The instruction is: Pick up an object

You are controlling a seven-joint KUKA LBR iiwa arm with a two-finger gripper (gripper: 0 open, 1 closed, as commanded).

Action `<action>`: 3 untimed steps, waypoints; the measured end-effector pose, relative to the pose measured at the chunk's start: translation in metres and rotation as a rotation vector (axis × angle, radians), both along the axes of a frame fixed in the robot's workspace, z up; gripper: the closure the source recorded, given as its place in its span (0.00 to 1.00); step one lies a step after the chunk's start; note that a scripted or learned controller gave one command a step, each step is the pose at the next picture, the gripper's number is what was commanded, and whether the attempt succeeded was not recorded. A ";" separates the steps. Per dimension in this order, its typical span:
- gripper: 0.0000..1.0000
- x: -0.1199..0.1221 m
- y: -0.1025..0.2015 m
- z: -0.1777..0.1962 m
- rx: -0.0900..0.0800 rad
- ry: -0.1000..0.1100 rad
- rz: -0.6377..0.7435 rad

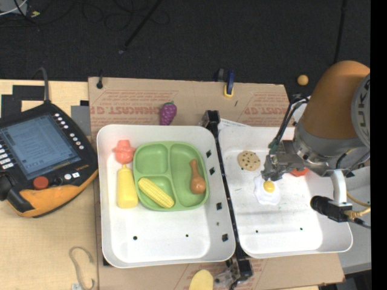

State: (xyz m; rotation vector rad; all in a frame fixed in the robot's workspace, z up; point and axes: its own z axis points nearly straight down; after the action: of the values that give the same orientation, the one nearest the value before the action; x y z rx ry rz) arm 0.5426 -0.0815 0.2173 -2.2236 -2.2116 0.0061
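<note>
End effector [271, 173] hangs low in the right bin [302, 240], directly above the toy fried egg [267, 191], probably lined up for a grasp. Cannot tell its opening. Egg lies on bin floor; cookie [248, 160] just beside.

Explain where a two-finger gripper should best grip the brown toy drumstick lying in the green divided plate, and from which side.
Grip the brown toy drumstick across its narrow shaft, probably coming straight down from above. It lies flat in the right compartment of the green divided plate, thin end toward the bin's far edge and bulbous end nearer, so fingers closing left-right across the shaft should fit.
</note>
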 end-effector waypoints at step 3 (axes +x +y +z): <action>1.00 -0.004 0.003 0.005 0.000 -0.002 -0.001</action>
State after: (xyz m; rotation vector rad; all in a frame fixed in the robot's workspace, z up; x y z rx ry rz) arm 0.5384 -0.0786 0.2225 -2.2254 -2.2123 0.0037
